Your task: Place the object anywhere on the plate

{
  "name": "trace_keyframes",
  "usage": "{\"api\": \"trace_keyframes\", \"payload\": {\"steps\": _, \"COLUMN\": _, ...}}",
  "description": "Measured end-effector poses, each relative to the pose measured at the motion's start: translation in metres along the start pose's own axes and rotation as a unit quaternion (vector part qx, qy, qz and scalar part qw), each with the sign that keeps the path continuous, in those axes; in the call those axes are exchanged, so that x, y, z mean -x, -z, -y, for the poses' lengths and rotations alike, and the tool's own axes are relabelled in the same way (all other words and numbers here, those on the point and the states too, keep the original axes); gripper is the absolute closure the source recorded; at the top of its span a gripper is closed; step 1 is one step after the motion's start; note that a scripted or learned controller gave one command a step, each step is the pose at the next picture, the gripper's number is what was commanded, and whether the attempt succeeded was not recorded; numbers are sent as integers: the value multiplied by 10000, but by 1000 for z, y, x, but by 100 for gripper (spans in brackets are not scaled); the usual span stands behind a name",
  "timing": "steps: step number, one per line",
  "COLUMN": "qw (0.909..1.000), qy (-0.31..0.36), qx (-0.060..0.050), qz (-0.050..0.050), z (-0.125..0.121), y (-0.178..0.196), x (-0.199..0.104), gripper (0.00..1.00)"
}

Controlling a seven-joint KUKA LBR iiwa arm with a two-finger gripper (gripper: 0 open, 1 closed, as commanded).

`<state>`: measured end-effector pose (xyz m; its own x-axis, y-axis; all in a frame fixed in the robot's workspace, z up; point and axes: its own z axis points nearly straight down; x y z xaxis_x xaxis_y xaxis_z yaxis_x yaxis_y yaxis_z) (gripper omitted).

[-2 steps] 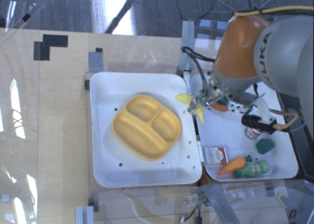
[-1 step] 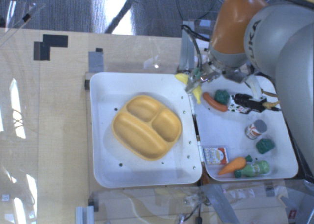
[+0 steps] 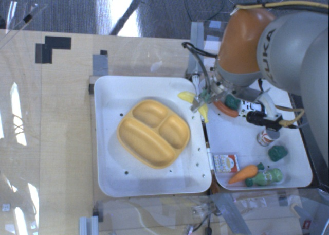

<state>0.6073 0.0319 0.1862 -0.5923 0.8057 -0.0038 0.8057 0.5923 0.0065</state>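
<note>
Pale wooden bench (image 3: 51,141) carrying two shallow white bins side by side. In the left bin (image 3: 105,126): a yellow plate (image 3: 153,132) with three compartments, set at a slant near the middle, nothing lying on it. Along the wall shared by the two bins, near their far corner: a yellow banana-like object (image 3: 188,96), one end poking over the left bin's rim, the rest running down beside the divider.

Grey arm (image 3: 293,43) with orange band (image 3: 245,36) reaching in from the right, wrist over the far left part of the right bin (image 3: 226,141). End effector (image 3: 201,100) low at the divider, touching or right beside the yellow object; fingers too small and cluttered to read, so cannot tell whether open or closed, nor whether anything is gripped.

In the right bin: an orange-and-green piece (image 3: 229,106) just under the wrist, a small can (image 3: 266,137), a dark green lump (image 3: 278,152) near it, a red-and-white carton (image 3: 225,163) by the near left corner, a carrot (image 3: 242,174) touching a pale green bottle (image 3: 267,177) along the near edge.
</note>
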Motion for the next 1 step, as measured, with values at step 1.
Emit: {"api": "trace_keyframes", "payload": {"steps": 1, "qw": 10000, "qy": 31, "qx": 19, "qz": 7, "z": 4, "y": 76, "x": -50, "gripper": 100}}
